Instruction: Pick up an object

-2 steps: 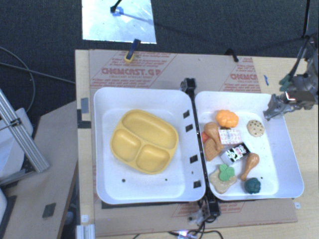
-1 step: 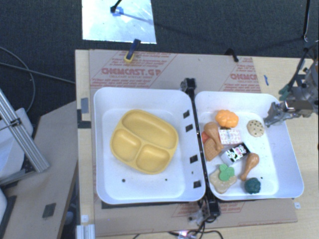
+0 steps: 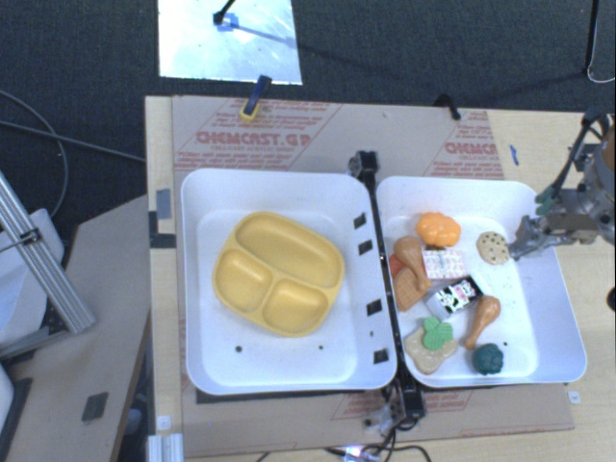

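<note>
The right bin (image 3: 549,287) holds several toy foods. An orange fruit (image 3: 438,227) lies near its back, with a chocolate-chip cookie (image 3: 493,247) to its right. A tan drumstick (image 3: 409,254), a pink-and-white box (image 3: 443,263) and a black-and-white carton (image 3: 454,296) crowd the middle. Toward the front lie a second drumstick (image 3: 482,318), a green piece on a beige biscuit (image 3: 432,342) and a teal broccoli (image 3: 488,358). My gripper (image 3: 527,238) hangs over the bin's right side, just right of the cookie, with nothing seen in it.
The left bin (image 3: 202,354) bears a yellow divided plate (image 3: 279,272). A black hinge strip (image 3: 377,277) runs between the bins. Cardboard (image 3: 318,138) lies beneath both. A metal frame (image 3: 43,258) stands at the left.
</note>
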Controlling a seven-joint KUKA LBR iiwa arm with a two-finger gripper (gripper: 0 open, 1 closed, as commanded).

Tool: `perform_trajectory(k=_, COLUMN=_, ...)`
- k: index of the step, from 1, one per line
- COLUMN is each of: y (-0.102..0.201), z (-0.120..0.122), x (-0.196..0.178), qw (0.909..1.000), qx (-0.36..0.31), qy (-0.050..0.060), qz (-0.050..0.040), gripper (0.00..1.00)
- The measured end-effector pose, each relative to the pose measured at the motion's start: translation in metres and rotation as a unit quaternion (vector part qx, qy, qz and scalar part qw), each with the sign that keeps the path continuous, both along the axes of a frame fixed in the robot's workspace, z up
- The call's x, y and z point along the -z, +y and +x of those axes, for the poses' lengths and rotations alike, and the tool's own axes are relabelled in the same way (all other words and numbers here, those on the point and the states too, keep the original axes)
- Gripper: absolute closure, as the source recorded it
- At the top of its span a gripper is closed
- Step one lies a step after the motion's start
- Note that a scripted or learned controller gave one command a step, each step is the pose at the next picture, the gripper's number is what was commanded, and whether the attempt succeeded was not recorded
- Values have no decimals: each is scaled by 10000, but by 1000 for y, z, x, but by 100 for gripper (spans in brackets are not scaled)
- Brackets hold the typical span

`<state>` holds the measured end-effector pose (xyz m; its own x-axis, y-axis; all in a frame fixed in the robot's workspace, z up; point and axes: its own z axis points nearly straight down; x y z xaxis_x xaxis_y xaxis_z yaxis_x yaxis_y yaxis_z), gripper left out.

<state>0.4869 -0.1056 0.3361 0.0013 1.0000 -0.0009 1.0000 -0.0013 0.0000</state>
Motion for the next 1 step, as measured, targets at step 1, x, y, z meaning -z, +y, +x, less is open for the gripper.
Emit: perform_trajectory(k=1, y=29, z=27, x=20, qw=10000, qx=-39, qy=-6, qz=8, gripper=100)
